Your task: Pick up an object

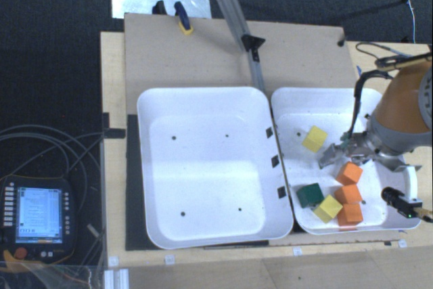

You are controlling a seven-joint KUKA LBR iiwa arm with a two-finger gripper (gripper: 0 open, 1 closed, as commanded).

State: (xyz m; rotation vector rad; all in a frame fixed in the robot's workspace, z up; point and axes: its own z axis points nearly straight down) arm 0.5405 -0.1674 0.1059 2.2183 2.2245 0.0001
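Note:
My gripper (344,155) hangs low in the right bin (291,112), under the arm's orange band (404,103). Just below and to its right lies an orange block (350,174), close to the gripper or touching it. A yellow cube (315,139) rests up and to the left of the gripper, apart from it. Near the bin's front edge sit a green cube (310,195), a second yellow cube (329,208) and two more orange blocks (349,194) (350,214), packed close together.
The left bin (203,169) stands beside the right one, the two walls meeting in the middle. A grey pole (230,0) slants over the back of the bench. A teach pendant (37,216) and cables lie on the floor at left.

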